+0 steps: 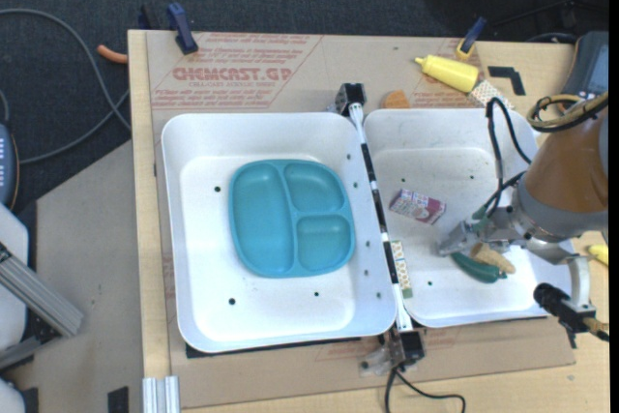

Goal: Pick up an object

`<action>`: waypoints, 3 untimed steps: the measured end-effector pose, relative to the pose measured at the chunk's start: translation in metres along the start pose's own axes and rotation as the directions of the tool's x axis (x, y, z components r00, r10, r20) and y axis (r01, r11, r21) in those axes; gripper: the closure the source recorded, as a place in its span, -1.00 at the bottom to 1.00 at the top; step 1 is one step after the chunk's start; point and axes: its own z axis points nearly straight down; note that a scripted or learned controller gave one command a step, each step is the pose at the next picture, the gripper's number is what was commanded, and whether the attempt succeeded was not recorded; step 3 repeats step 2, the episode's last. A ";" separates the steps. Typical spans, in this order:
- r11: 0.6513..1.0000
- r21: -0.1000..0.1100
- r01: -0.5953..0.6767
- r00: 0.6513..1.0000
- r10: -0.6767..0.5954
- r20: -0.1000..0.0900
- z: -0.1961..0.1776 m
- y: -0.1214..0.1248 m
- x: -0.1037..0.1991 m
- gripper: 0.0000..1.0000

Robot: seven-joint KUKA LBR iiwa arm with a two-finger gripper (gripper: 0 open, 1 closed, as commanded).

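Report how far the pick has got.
Done: the end effector is down in the right white bin, beside the green and tan object. In hand: nothing visibly gripped. Left: grasping and lifting; the small pink packet and teal divided plate lie untouched.

Green object (481, 267) partly under the gripper (471, 245); arm (571, 179) cut by right edge
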 end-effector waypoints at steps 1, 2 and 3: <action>1.000 -0.002 -0.001 1.000 0.001 -0.001 -0.010 0.001 0.001 1.00; 1.000 -0.003 0.003 1.000 -0.003 0.000 -0.113 0.003 0.063 1.00; 1.000 -0.003 0.003 1.000 -0.003 0.000 -0.113 0.003 0.063 1.00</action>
